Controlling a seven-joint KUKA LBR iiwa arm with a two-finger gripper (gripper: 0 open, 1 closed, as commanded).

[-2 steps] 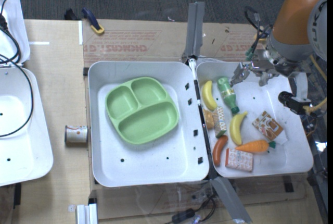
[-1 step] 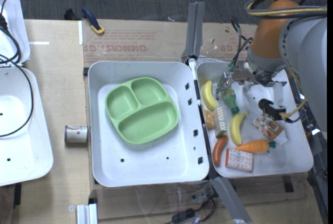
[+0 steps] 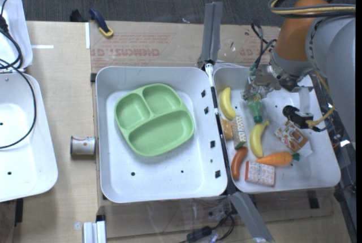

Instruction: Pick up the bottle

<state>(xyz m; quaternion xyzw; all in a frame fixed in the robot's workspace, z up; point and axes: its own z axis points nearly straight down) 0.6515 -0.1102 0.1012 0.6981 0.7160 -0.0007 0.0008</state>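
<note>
- We see the gripper (image 3: 255, 91) down over the green bottle (image 3: 256, 110), at the right bin's (image 3: 317, 179) 11 o'clock.
- We can't tell its grip; lift's not done yet.

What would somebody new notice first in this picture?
The big green tray lying alone in the left bin. Then the right bin, crowded with bananas, a carrot and packets, where the arm lowers its pincer over a green bottle.
</note>
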